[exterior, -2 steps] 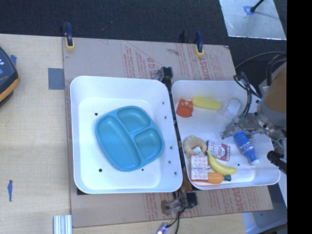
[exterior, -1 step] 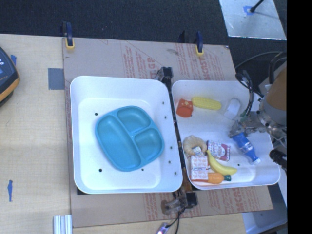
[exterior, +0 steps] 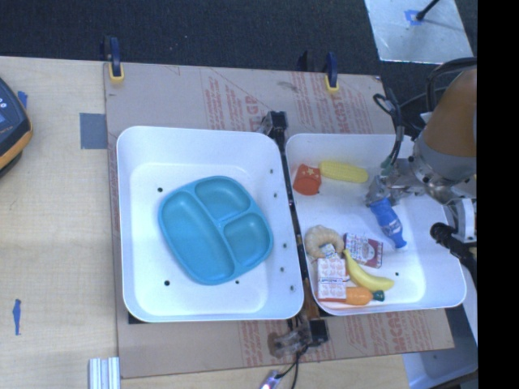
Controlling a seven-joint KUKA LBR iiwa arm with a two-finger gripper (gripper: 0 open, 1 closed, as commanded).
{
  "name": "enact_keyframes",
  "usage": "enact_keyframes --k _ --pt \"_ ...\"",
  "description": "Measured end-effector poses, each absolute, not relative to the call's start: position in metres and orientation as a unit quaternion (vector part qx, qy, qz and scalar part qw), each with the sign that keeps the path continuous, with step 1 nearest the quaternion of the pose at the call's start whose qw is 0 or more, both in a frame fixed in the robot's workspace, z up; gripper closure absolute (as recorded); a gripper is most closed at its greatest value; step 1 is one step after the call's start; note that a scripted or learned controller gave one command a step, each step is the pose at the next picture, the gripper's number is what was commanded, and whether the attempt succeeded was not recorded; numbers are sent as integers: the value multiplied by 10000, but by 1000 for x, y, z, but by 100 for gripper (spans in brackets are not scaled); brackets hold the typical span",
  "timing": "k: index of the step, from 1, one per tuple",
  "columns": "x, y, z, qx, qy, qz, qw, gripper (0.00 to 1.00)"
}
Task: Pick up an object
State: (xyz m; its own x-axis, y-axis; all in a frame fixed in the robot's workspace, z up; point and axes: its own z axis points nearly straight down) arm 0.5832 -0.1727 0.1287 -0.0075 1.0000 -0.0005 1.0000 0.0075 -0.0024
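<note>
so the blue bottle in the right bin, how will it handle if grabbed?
The blue bottle lies on its side, so it will probably roll if nudged. It looks like smooth plastic, likely slippery. The end effector sits at its cap end; an off-centre pinch may swing it.

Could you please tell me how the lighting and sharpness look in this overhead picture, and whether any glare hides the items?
In the camera view, light is even and soft; the two shallow white plastic bins look bright but nothing is washed out. The blue divided plastic plate casts only a faint shadow. Focus is mildly soft throughout, and small items near the yellow plastic banana blur together. The tool sits over a blue bottle.
</note>
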Motion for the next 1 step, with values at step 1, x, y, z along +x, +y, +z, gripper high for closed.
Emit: enact_keyframes --k 1 --pt "636 -109 92 -7048 -7094 11 8 100"
